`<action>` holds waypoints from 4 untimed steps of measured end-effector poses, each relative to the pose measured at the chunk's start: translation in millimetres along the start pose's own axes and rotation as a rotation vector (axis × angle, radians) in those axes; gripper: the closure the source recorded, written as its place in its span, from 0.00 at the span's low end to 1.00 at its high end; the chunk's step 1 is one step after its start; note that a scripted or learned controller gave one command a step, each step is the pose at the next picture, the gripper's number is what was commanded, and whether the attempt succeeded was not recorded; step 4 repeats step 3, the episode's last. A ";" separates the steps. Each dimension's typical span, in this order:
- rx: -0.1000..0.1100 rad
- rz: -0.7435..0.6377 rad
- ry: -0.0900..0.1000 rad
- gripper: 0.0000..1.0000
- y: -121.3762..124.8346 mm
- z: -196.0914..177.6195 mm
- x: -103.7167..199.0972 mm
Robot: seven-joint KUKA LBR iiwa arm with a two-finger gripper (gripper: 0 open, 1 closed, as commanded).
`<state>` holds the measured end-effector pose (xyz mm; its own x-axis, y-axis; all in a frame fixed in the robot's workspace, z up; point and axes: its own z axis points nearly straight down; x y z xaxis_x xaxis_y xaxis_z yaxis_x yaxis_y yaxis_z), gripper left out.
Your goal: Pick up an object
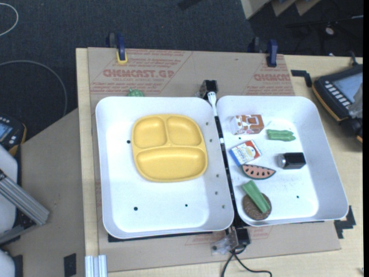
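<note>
Candidates for the pick all sit in the right bin [326, 154]. Left to right I see:
- a blue, red and white small box [245, 152], tilted, near the bin's left wall
- a brown-and-white packet [248, 123] behind it
- a watermelon slice toy [259, 172] just in front of the box
- a green cylinder [254, 191] lying across a brown round disc [257, 208] at the front edge
- a green pod-shaped piece [281, 135]
- a black block [292, 160], well apart from the walls

Pincer state: I cannot tell from this view.

Nothing lies on top of the box, packet, pod or block. The slice and the cylinder are close together.

Surroundings: two blue clamps [121, 44] pin a printed cardboard sheet [86, 126] under both bins. A small green item [135, 93] lies just behind the left bin [106, 154]. A yellow-and-black handheld unit [343, 94] sits off the right bin's far corner.

The left bin holds one yellow divided plate [170, 148], three compartments, set toward the back.
</note>
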<state>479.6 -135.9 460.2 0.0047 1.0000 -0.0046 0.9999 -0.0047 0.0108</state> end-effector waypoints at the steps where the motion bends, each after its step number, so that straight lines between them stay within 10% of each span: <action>1: 0.000 0.002 -0.004 1.00 1.1 -80.0 -76.2; 2: 0.019 -0.017 0.009 1.00 -0.2 10.9 49.6; 4: 0.016 -0.001 0.005 1.00 -1.2 53.7 0.4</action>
